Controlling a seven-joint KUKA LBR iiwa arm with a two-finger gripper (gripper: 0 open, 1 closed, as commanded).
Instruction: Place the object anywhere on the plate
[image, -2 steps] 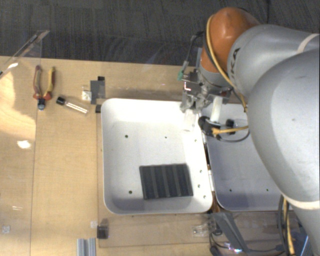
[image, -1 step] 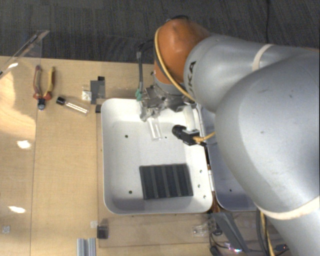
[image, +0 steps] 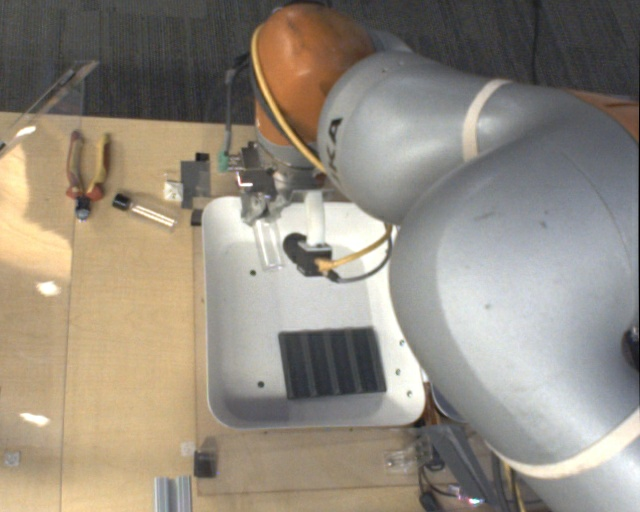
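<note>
Dark grey carpet lies beyond a pale wood-grain bench (image: 120, 330), on which a shallow white bin (image: 235, 380) with rounded corners and a smooth matte floor is visible beneath the arm. On the bin floor, toward the near end, lies a black ribbed plate (image: 331, 362), rectangular, with parallel ridges running along its shorter dimension; it is judged to be the target of the placement. The object to be placed cannot be identified with certainty: a short black cylindrical piece (image: 298, 250) with a yellow-orange cable (image: 352, 262) sits just beside the fingers and may be arm hardware rather than a loose item. The gripper (image: 290, 235) hovers over the far end of the bin, its two pale, translucent fingers (image: 268, 245) standing moderately apart with nothing visibly between them. The plate lies well apart from the gripper, toward the near edge of the bin and slightly to the view's right, so the coming move turns on travel along the bin's long axis. Above the wrist, the orange band (image: 300, 60) and the large grey glossy links of the arm (image: 500, 250) cover the right of the scene. Outside the bin, on the bench, rest red-handled pliers (image: 86, 170), a small clear tube with a black cap (image: 145, 210) and a small black block (image: 205, 462).
</note>
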